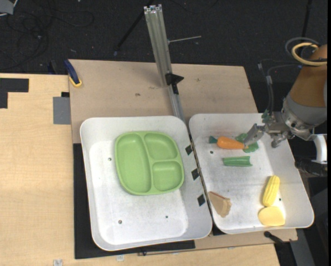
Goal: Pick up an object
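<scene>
Now hovering at three o'clock over right bin (298, 165): claw (263, 134), fingers spread, gripping nothing. Just beside at nine o'clock, carrot (230, 143). Open floor toward six o'clock, before corn (270, 190).

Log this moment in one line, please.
end effector: over right white bin | nearest: orange plastic carrot | lifted: nothing

No legible text, labels, brand marks or numbers anywhere in view; none readable on the desk (210, 87), either bin, or the objects
</scene>
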Tool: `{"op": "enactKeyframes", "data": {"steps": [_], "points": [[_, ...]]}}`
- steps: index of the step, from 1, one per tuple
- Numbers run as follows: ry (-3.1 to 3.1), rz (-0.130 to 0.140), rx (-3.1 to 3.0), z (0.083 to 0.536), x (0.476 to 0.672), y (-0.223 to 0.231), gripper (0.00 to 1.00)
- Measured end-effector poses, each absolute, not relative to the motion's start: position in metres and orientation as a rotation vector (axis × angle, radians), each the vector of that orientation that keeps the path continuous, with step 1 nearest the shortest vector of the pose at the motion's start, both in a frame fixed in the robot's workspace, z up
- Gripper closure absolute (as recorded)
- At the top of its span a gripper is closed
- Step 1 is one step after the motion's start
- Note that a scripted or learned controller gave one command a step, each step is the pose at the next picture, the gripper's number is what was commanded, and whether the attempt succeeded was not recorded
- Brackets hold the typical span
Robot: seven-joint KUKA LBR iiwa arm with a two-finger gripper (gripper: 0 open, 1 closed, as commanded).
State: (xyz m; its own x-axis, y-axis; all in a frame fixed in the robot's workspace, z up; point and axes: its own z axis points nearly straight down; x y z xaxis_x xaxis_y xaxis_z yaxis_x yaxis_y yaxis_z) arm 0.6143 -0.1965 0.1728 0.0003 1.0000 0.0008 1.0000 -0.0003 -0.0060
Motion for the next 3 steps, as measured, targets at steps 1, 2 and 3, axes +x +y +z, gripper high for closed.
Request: {"op": "enactKeyframes", "data": {"steps": [1, 2, 3], "points": [[-2.219, 0.004, -2.219, 0.130, 0.615, -0.198, 0.00], [-2.219, -0.001, -2.223, 0.088, 0.616, -0.197, 0.00], [-2.222, -0.005, -2.224, 0.101, 0.617, -0.197, 1.00]]}}
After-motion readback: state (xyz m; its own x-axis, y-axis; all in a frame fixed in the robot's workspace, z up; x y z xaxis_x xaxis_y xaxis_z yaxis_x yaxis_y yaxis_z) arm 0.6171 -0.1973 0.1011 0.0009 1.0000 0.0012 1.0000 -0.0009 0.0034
